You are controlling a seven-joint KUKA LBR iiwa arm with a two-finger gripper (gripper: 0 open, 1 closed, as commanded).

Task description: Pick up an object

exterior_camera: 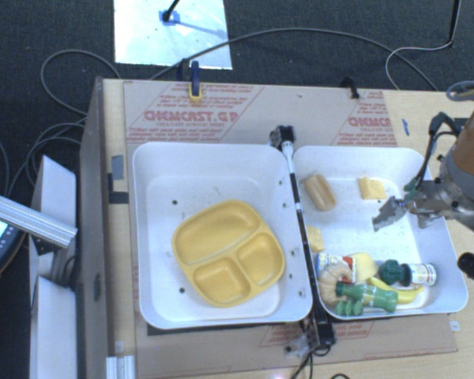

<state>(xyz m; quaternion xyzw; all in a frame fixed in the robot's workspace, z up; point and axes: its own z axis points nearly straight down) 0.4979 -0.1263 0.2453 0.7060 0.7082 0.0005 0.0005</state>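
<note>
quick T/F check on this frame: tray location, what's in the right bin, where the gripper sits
1. The yellow tray lies in the left bin. True.
2. The tray has three compartments, and food fills them. False: three compartments, with nothing in them.
3. The bread roll lies near the far edge of the right bin. True.
4. The gripper is over the left bin. False: it is over the right bin, to the right of the bread roll.
5. The green bottle lies among the items heaped at the near edge of the right bin. True.
6. The cheese piece sits on the yellow tray. False: it lies in the right bin beside the bread roll.
</note>
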